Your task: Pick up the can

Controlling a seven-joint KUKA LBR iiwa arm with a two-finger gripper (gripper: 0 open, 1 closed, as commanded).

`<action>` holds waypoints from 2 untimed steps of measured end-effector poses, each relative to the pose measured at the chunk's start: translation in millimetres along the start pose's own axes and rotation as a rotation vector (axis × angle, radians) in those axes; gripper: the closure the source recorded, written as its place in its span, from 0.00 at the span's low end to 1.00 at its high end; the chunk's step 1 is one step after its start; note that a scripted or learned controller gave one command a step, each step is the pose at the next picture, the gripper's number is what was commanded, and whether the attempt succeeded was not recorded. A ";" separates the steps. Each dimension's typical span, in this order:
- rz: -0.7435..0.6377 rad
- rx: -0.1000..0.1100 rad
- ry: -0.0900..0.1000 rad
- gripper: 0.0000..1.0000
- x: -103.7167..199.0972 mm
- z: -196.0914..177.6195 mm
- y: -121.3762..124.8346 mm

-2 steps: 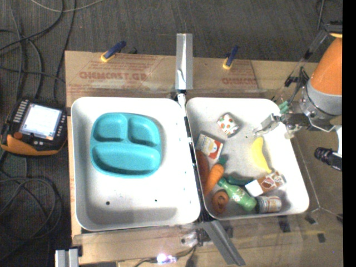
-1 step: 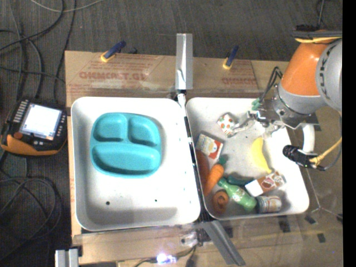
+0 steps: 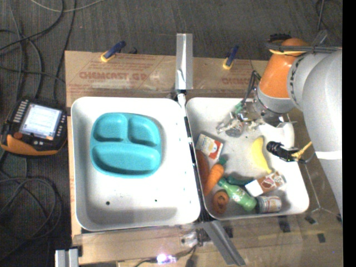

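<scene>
— Hovering where?
— My claw (image 3: 236,122) hangs over the right bin's (image 3: 303,202) far end (grip: can't tell).
— And the can (image 3: 268,204)?
— Lying in the near right corner.

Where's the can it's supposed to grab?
The can lies in the right bin, at its near right corner, just right of the green bottle and below a small carton.
</scene>
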State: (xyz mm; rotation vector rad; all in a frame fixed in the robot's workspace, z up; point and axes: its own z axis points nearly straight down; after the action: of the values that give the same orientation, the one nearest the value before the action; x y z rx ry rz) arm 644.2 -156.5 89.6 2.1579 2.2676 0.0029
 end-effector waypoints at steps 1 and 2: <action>0.040 0.002 0.003 0.00 -4.1 1.1 26.8; 0.040 0.000 -0.004 1.00 -5.5 -10.4 27.7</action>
State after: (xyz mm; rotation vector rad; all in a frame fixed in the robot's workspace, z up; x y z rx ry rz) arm 672.1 -160.5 100.2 2.2008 2.2229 -0.0011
